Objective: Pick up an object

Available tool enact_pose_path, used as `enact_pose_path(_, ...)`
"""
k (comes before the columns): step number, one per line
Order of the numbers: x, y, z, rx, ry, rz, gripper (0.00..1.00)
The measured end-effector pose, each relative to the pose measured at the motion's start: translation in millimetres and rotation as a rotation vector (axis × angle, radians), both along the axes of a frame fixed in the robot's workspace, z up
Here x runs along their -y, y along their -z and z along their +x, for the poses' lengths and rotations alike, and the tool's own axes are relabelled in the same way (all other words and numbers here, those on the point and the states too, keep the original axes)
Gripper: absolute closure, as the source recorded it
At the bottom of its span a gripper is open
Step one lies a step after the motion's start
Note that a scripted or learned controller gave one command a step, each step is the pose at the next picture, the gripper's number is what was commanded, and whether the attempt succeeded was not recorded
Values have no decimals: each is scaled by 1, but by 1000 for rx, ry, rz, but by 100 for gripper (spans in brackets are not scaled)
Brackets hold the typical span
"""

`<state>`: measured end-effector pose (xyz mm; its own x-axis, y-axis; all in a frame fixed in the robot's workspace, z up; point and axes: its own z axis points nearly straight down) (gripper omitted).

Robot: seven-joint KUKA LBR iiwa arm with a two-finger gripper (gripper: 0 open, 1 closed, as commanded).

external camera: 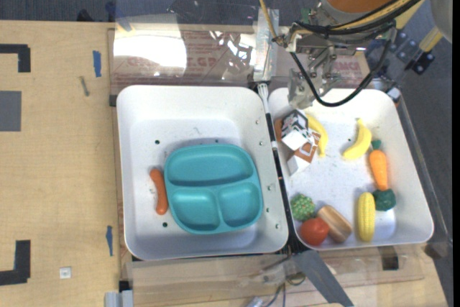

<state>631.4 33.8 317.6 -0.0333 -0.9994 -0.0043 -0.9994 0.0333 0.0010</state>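
Note:
My gripper [310,88] hangs over the back left corner of the right bin [335,175], under the grey arm with the orange band. Just below it in the view lies a small white and brown carton [298,141], with a yellow banana piece [317,134] against it. Nothing shows in the gripper. Also in this bin are a second banana [358,140], a carrot [379,167], a corn cob [366,215], broccoli [302,207], a tomato [314,230] and a bread roll [335,222].
The left bin [187,111] holds a teal divided plate [213,187] and an orange sausage [159,190] beside its left edge. Clear plastic sheeting [194,47] lies behind the bins. Cables [338,93] dangle from the arm over the right bin's back wall.

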Motion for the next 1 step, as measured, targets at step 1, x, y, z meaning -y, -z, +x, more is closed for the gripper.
enact_pose_path(1, -2, -33, 16, 10, -264, 1, 100)
